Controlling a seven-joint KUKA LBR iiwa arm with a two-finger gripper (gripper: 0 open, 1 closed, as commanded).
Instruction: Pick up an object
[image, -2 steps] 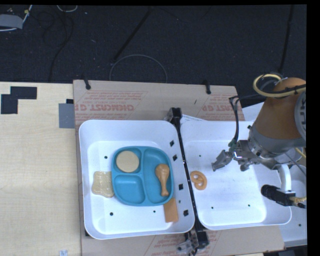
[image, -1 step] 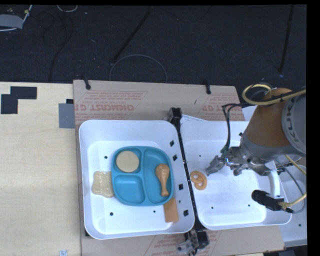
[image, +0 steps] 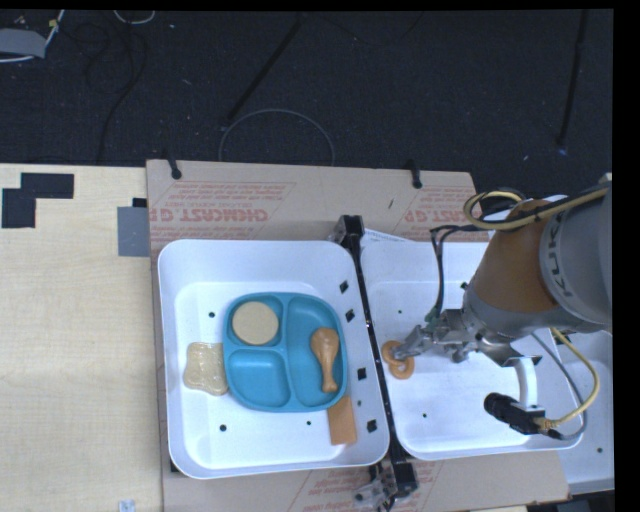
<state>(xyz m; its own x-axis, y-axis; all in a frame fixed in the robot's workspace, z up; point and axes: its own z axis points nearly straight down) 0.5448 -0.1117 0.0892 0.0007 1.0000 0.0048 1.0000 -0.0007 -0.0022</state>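
Grey arm (image: 560, 270) reached from the right into the right bin (image: 470, 440), gripper (image: 408, 347) low over a tan ring-shaped piece (image: 399, 362) by the bin's left wall, blue divided tray (image: 265, 385) in left bin (image: 260, 265), drumstick (image: 327, 358) and round biscuit (image: 254, 322) inside it.

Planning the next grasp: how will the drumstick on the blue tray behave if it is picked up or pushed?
The drumstick looks like a rigid toy, so probably stiff and light. Its rounded, tapered shape suggests it may roll or pivot when pushed. Its smooth-looking surface could slip in the gripper, and the tray walls should confine it.
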